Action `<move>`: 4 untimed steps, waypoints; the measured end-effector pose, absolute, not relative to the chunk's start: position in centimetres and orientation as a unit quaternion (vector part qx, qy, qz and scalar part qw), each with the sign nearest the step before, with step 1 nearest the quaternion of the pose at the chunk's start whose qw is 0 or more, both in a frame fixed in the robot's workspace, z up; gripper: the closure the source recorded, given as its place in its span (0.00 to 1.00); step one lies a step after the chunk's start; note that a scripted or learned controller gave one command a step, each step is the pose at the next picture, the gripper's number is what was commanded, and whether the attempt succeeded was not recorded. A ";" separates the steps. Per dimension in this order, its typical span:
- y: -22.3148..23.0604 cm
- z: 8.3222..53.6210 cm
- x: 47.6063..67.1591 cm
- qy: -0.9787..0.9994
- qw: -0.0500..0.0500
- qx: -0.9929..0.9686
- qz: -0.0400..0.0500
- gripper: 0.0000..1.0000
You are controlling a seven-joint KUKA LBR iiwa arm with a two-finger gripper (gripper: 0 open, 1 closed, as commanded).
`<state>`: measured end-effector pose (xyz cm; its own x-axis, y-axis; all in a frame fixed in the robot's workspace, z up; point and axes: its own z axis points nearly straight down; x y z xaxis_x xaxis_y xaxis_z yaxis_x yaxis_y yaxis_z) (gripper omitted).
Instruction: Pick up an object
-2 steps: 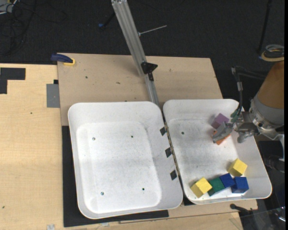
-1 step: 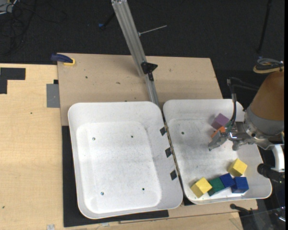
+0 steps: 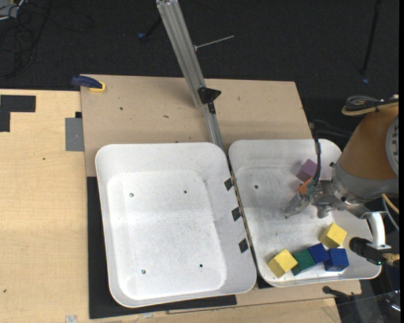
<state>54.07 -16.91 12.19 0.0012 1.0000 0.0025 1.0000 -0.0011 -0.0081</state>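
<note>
Fingers: grey fingers (image 3: 297,206) low in the right bin (image 3: 269,173); tips seem to splay toward the bin floor, but whether apart or together — cannot tell at this size. Nothing visibly between them.

Nearest object: small orange piece (image 3: 304,188), touching or just beside the fingers on their far side, partly hidden by the gripper (image 3: 310,204) body. Shape and long axis unreadable.

Second candidate: purple block (image 3: 308,170), just beyond the orange piece, toward the bin's far wall. Looks tilted, one corner up; roughly cubic, so no real long axis.

Key relation: both candidates lie on the far side of the fingers, the orange one closer. Judged: any closing move has to shift slightly away from the camera to centre on it.

Other objects, relative to the fingers: yellow block (image 3: 335,235) toward the near-right, apart from them. Along the near rim, a cluster — second yellow block (image 3: 281,262), green block (image 3: 303,261), blue block (image 3: 319,252), second blue block (image 3: 336,260) — packed touching one another, well apart from the fingers.

Arm: grey with orange band (image 3: 370,147), reaching in over the right bin's right edge.

Left bin (image 3: 121,163): beside the right bin, joined along the black clips.

Surface: tan board (image 3: 155,110) under both bins; aluminium rail (image 3: 185,52) slanting away behind them.

Task state: judged not yet done — no object seen held.

Risk: orange piece crowded against the gripper body; could be nudged rather than caught.
</note>
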 end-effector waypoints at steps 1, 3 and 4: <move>-17.1 13.4 54.1 -0.704 0.002 -0.710 0.001 1.00; -17.6 20.7 54.3 -0.707 0.000 -0.707 0.000 1.00; -11.8 21.9 54.0 -0.709 0.002 -0.705 0.000 1.00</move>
<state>54.01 -11.84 21.94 -0.0052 1.0000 0.0036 1.0000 0.0052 -0.0025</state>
